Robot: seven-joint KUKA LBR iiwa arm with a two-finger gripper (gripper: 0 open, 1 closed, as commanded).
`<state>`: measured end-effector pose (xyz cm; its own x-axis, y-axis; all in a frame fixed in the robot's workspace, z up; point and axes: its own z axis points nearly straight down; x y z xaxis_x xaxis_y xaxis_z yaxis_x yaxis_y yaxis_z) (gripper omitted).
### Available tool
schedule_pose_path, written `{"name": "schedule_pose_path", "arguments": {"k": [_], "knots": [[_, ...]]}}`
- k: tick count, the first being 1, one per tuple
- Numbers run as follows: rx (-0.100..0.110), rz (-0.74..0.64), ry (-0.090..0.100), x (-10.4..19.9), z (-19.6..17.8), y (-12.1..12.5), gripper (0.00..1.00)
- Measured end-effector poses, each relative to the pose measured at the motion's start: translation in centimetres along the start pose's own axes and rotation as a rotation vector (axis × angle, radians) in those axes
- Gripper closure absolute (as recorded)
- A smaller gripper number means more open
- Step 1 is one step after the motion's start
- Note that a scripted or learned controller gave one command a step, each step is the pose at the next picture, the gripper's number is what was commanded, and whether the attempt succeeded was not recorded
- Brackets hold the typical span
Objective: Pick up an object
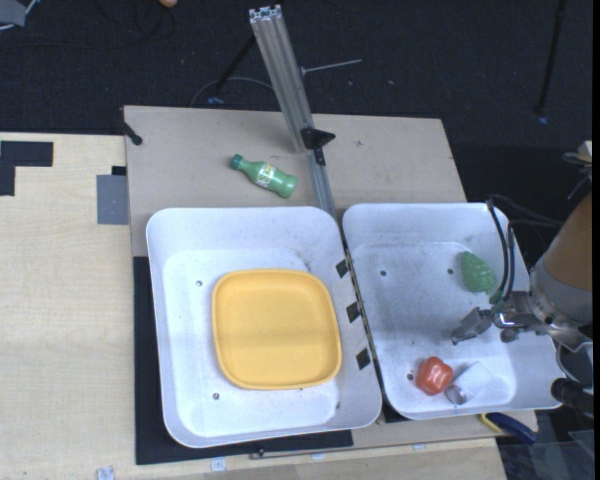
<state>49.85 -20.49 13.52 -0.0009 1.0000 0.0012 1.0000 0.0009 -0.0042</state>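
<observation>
Reaching in from the right, the gripper (472, 326) is seen low over the right bin (410, 238), its dark fingers pointed leftward toward the bin's middle. Whether the fingers are spread or closed cannot be told at this size, and nothing is seen between them.

Two candidate objects are found in that bin. A green object (474, 271) (soft-looking, its exact kind not discernible) lies near the bin's right wall, just above the gripper in the view and apart from it. A red object (434, 375) is placed nearer the front edge, below and slightly left of the gripper, also clear of the fingers; a small grey piece (455, 395) sits just beside it on its lower right.

The left bin (180, 268) is occupied by a yellow square plate (276, 328), laid flat near its centre. On the counter (400, 158) behind the bins, a green bottle (264, 176) lies on its side, well apart from the gripper. A slanted aluminium rail (288, 73) rises from the counter behind the seam between the bins.
</observation>
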Motion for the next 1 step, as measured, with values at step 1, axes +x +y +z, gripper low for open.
{"name": "schedule_pose_path", "arguments": {"k": [1], "knots": [[-0.003,0.0,-0.001,0.05,4.48,0.03,0.0]]}}
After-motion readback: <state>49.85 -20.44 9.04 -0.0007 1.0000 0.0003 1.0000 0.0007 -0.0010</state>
